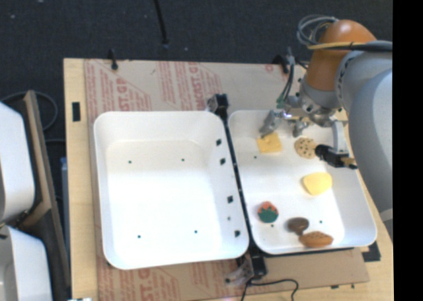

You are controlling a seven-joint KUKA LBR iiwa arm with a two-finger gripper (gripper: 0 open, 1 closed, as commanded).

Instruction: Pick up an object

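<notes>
Right bin [344,194], right of centre, holds a yellow wedge [269,143], cookie [305,147], yellow lump [317,183], green-red toy [268,212] and two brown pieces [308,233]; gripper [283,121] hangs spread just above the wedge, grasping nothing.

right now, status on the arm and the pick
Tool low at the right bin's far end, just above the cheese wedge. Wedge lying in the bin, not lifted. Cookie close beside it.

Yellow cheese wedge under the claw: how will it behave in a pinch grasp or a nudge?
The yellow cheese wedge looks like a small toy, so probably light and stiff. It lies flat in the right bin: likely slides, won't roll. Its slanted sides could slip from the claw.
</notes>
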